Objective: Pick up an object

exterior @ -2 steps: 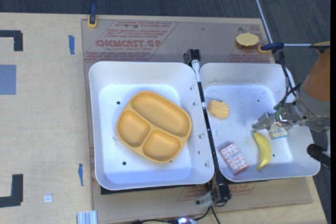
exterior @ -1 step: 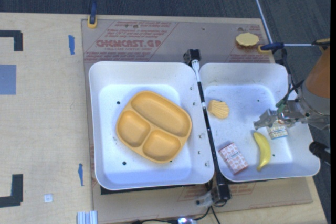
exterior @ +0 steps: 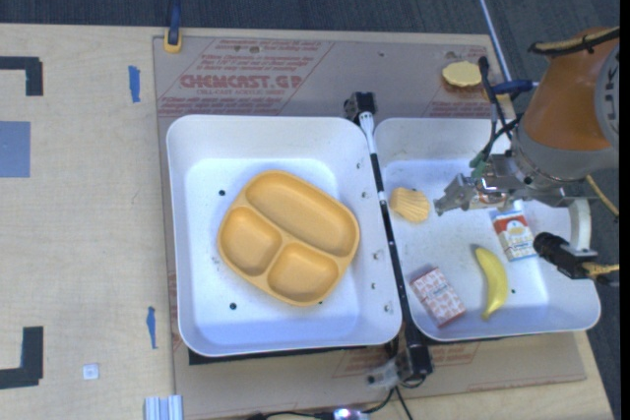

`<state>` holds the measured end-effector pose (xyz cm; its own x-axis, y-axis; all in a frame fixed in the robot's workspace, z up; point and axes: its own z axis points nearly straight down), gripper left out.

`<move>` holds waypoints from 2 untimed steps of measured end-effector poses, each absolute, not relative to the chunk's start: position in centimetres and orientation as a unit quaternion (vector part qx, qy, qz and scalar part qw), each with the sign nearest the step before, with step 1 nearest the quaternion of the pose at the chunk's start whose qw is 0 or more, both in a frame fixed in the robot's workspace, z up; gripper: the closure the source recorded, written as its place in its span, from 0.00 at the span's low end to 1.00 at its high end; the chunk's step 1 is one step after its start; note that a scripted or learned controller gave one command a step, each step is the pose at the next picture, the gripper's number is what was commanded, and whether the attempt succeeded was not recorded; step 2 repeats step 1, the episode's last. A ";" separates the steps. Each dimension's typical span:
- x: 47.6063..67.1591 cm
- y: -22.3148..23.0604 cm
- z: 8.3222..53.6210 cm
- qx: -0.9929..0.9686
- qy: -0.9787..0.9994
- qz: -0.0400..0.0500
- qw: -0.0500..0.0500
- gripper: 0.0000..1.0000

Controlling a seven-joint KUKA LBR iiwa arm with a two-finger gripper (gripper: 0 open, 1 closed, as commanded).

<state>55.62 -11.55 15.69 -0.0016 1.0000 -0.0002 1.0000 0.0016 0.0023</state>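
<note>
Divided plate point(exterior: 287, 237) in left bin point(exterior: 187, 211); banana point(exterior: 493, 281) in right bin point(exterior: 566, 310)

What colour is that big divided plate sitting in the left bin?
The divided plate is a yellow-orange, plain with no pattern, seen clearly in the camera view from above.

Robotics lab, taped plywood bench point(exterior: 79, 241), white bins point(exterior: 187, 211), cabling

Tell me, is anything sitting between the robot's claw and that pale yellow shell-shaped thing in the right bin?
Nothing visible does. The gripper hangs just right of the pale yellow shell-shaped toy, with bare white bin floor between them. The yellow plastic banana and small patterned box lie nearer the front, off that line.
</note>
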 end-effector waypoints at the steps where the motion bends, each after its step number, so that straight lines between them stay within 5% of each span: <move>1: 52.6 -1.9 18.5 0.706 0.708 0.000 -0.001 1.00; 2: 52.6 -1.9 18.5 0.706 0.708 0.000 -0.001 1.00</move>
